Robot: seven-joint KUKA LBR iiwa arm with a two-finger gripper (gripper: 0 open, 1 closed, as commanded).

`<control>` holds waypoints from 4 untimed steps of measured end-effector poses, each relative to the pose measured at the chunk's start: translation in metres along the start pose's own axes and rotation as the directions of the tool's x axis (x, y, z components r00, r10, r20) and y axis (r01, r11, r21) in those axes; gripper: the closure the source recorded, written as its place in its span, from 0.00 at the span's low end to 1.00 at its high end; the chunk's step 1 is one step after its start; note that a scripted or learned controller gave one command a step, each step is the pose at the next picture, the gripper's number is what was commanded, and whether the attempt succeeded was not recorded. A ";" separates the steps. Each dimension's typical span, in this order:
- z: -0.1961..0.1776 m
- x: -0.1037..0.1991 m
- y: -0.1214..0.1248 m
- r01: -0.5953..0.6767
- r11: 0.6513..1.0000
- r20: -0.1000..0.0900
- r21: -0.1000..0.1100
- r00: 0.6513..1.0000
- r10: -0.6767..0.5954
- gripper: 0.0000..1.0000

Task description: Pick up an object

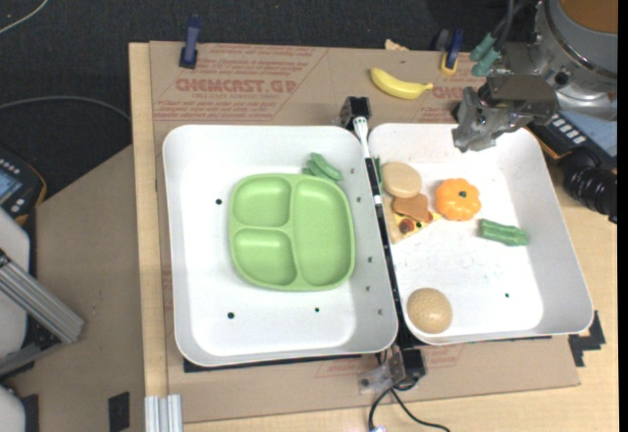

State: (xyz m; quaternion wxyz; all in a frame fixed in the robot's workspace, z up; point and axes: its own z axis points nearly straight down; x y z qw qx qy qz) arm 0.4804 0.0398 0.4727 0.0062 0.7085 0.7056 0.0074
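Note:
My gripper (pixel 475 137) hangs over the far left part of the right bin (pixel 549 224), open, with nothing between its fingers. Below it in that bin lie an orange pumpkin (pixel 457 198), a tan round bun (pixel 401 178), a small brown and orange piece (pixel 412 211), a green pickle (pixel 504 234) and a beige ball (pixel 429 309) near the front edge. The pumpkin sits a little in front of the gripper, apart from it.
The left bin (pixel 196 224) holds a green divided plate (pixel 292 230) with a small green piece (pixel 322 166) at its far right corner. A yellow banana (pixel 398 83) lies on the cardboard behind the right bin. Blue clamps (pixel 189 42) stand on the far edge.

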 end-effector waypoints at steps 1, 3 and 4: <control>0.047 -0.005 -0.002 0.002 1.000 0.002 0.024 1.000 -0.002 1.00; 0.048 0.034 -0.001 0.009 1.000 -0.003 0.001 1.000 -0.009 1.00; 0.046 0.033 -0.001 0.005 1.000 0.002 0.016 1.000 -0.005 1.00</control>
